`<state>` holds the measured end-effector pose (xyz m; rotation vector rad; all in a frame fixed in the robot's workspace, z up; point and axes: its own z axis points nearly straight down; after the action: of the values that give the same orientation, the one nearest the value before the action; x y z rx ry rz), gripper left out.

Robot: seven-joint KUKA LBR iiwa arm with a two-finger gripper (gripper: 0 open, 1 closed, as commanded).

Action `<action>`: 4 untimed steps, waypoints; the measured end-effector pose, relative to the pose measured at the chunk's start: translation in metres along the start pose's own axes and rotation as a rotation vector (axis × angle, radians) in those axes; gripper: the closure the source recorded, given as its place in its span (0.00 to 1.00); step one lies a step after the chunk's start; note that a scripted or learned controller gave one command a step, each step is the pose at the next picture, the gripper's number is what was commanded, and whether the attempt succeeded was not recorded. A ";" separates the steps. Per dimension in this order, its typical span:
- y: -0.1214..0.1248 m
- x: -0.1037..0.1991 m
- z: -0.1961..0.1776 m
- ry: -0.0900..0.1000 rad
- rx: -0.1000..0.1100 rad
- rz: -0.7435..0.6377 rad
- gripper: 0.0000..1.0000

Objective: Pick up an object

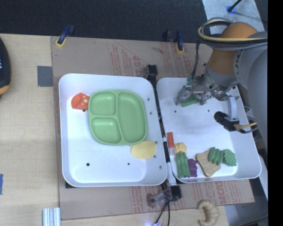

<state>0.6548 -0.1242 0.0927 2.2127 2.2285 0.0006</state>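
My gripper (192, 97) hangs low over the far side of the right shallow white bin (202, 126), clamped on a small green plastic piece (193, 100). Nearer the camera, well apart from my fingers, lie green toy vegetables (222, 156) and a tan bread-shaped toy (206, 163).

A pale wooden bench (24, 140) bears a clamped cardboard sheet (108, 55), with dark carpet (108, 8) beyond.

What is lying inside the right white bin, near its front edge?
In the right bin, the front holds green toy pieces, a tan piece, a purple piece and a yellow piece. Whatever lies beneath them is covered.
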 end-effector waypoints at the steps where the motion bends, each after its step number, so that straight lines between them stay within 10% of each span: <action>1: 0.001 -0.049 -0.013 -0.002 0.001 0.007 0.00; 2: -0.054 0.003 0.002 0.003 0.012 0.000 0.00; 3: -0.001 -0.019 0.000 -0.001 -0.001 0.001 0.00; 4: 0.003 -0.043 -0.105 -0.003 -0.006 0.005 0.00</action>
<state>0.6582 -0.1674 0.1973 2.2135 2.2186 0.0040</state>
